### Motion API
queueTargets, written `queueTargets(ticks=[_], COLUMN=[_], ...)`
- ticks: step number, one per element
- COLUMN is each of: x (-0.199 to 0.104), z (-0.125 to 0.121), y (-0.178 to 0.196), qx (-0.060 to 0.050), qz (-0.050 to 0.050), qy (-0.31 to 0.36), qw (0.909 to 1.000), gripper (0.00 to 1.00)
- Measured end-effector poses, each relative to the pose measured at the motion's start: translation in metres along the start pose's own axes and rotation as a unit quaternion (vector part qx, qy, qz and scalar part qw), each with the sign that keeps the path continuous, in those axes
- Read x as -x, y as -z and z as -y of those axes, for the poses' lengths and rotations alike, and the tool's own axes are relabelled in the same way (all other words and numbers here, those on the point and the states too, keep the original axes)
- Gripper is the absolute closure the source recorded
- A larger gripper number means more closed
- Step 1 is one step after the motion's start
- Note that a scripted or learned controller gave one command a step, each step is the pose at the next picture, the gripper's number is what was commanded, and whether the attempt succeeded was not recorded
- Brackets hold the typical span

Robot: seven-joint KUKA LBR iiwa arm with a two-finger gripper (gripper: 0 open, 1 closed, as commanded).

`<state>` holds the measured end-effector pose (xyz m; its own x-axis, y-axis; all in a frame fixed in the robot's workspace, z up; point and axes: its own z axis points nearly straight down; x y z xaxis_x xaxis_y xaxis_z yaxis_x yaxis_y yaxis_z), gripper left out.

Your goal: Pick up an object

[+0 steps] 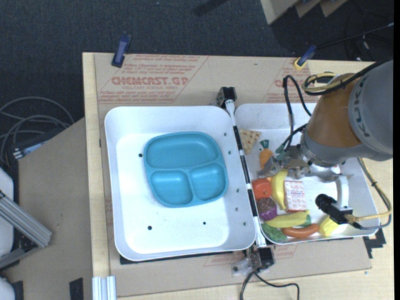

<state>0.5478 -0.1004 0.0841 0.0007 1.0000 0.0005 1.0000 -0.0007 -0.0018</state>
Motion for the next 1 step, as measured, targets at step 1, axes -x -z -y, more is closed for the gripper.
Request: queueTargets(ticks=[1], x=[0.0000], z=[-0.0011], y=[0.0113], qx=[0.002], qz=[0.000], qy=[0.000], qw=[1.0000], gripper=[1.00])
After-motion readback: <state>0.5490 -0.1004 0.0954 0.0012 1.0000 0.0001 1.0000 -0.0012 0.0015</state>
